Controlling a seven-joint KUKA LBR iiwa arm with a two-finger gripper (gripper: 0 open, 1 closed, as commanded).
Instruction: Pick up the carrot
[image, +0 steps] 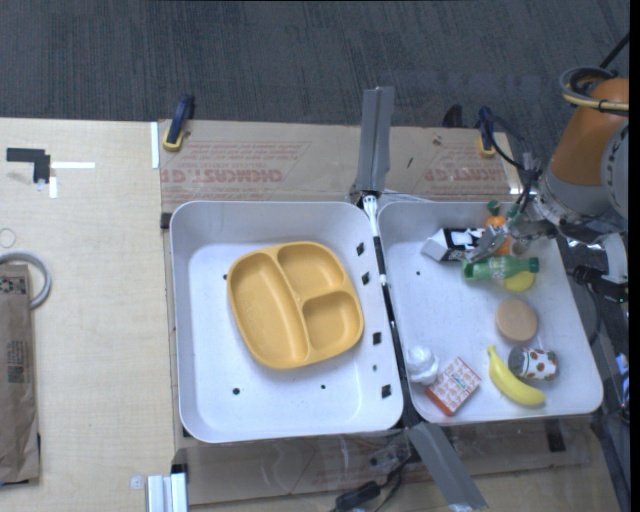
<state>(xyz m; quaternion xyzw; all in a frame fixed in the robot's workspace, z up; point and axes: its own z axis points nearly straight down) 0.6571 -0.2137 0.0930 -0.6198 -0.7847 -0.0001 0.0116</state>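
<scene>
The carrot (497, 240) is a small orange piece with a green top. It lies at the far right of the right bin (450, 300), partly hidden under my gripper. My gripper (508, 232) hangs right over it, on the grey arm with the orange band (585, 140) that reaches in from the upper right. I cannot make out whether the carrot is held.
A green bottle (500, 267) and a yellow lemon (519, 283) lie just below the carrot, and a black-and-white item (452, 242) sits to its left. Nearer the front are a tan disc (517, 321), a banana (515, 385) and a red packet (455, 385). A yellow divided plate (295, 303) sits in the left bin.
</scene>
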